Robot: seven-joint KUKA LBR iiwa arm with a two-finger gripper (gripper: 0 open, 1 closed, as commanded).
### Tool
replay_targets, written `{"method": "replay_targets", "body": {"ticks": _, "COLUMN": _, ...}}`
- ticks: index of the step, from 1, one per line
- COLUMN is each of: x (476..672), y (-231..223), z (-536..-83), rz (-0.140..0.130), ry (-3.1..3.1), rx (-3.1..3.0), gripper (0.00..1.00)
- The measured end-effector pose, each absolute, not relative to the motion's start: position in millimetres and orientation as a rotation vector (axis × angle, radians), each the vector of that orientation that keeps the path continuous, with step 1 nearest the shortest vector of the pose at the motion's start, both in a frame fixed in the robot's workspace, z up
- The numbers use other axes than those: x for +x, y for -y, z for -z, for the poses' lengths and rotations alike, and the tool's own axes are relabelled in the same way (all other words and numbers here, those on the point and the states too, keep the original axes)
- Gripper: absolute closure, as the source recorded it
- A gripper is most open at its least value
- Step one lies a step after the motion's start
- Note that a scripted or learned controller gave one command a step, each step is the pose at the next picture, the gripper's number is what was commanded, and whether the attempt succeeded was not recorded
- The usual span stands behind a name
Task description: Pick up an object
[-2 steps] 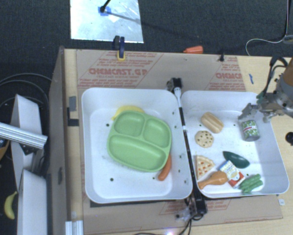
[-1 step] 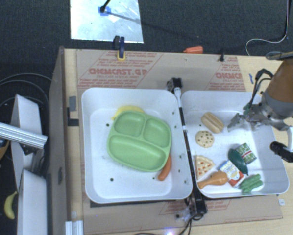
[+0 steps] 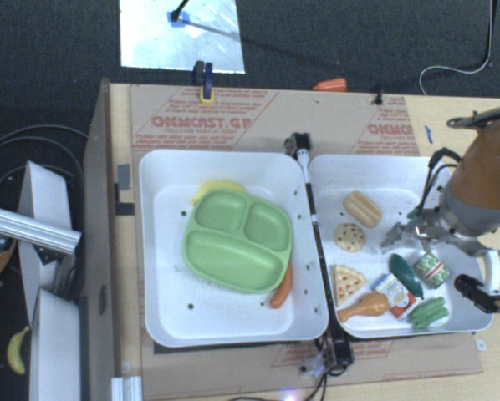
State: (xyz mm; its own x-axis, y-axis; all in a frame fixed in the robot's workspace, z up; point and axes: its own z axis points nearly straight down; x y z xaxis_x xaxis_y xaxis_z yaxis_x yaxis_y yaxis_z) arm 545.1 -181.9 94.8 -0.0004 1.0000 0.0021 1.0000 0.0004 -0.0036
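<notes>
Several toys crowd the right bin's near edge; the gripper, grip unreadable, hovers just above the green bottle.

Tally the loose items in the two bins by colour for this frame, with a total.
Green: 3 - divided tray, dark green vegetable, pea pods
Tan or brown: 4 - hot dog bun, cookie, pizza slice, drumstick
Orange: 1 - sausage
Yellow: 1 - piece under the tray
Multicoloured: 2 - can, packet
Total: 11
</notes>
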Motion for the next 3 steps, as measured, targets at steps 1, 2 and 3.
{"method": "replay_targets", "body": {"ticks": 1, "x": 500.1, "y": 185, "z": -84, "rz": -0.001, "ry": 2.219, "rx": -2.222, "gripper": 0.00}}
{"method": "replay_targets", "body": {"ticks": 2, "x": 503.5, "y": 185, "z": -96, "rz": 0.006, "ry": 2.226, "rx": -2.222, "gripper": 1.00}}
{"method": "replay_targets", "body": {"ticks": 3, "x": 521.0, "y": 96, "z": -192, "rz": 0.015, "ry": 2.242, "rx": -2.210, "gripper": 1.00}}
